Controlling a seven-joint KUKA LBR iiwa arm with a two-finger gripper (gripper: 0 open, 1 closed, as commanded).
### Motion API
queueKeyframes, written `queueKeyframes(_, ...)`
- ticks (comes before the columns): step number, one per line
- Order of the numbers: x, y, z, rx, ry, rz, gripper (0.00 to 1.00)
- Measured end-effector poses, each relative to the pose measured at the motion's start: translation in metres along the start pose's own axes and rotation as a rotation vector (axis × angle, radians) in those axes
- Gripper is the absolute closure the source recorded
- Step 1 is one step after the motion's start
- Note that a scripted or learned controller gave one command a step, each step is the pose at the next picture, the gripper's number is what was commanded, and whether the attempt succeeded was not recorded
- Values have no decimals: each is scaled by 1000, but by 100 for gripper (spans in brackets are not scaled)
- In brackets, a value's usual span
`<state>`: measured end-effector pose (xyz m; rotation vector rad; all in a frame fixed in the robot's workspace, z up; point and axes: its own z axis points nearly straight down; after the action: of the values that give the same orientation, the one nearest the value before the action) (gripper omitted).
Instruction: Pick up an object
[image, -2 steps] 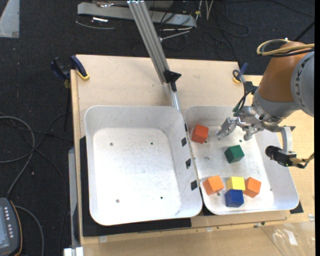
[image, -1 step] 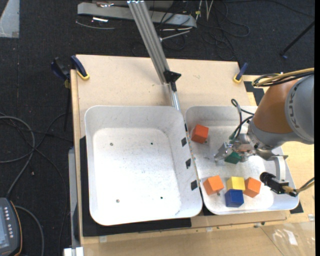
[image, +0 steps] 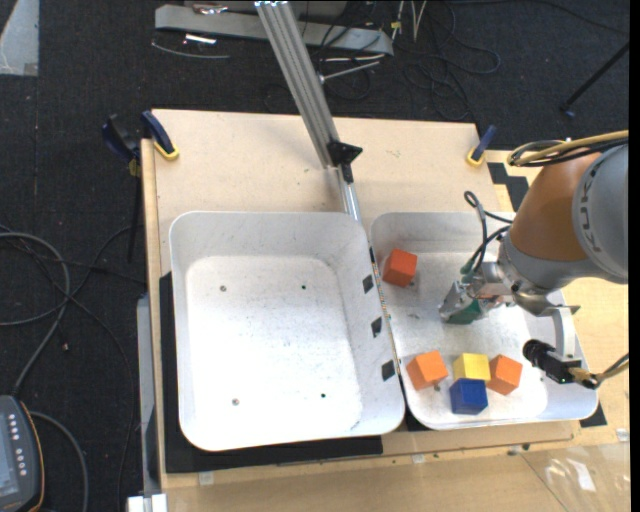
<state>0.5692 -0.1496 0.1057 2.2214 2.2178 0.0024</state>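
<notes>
My gripper (image: 462, 306) hangs low over the middle of the right bin (image: 425, 232), under the grey and orange wrist. A green thing (image: 463, 314) shows right at the gripper's tip; whether it is held I cannot tell. An orange block (image: 400, 267) lies to the gripper's left near the bin's back. Toward the bin's front sit another orange block (image: 430, 369), a yellow block (image: 473, 366), a blue block (image: 468, 396) and a third orange block (image: 506, 373), all apart from the gripper.
The left bin (image: 265, 330) is beside the right one, separated by a ridge with black clips. A slanted metal pole (image: 305, 85) crosses the bench's back. Blue-yellow clamps (image: 155, 135) grip the wooden board's corners. Cables lie on the dark floor around.
</notes>
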Motion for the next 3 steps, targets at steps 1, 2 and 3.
queueKeyframes(1,64,-8,-94,-5,1,-10,100)
queueKeyframes(2,61,-9,-89,3,1,-3,0)
queueKeyframes(3,38,-43,-2,12,1,2,0)
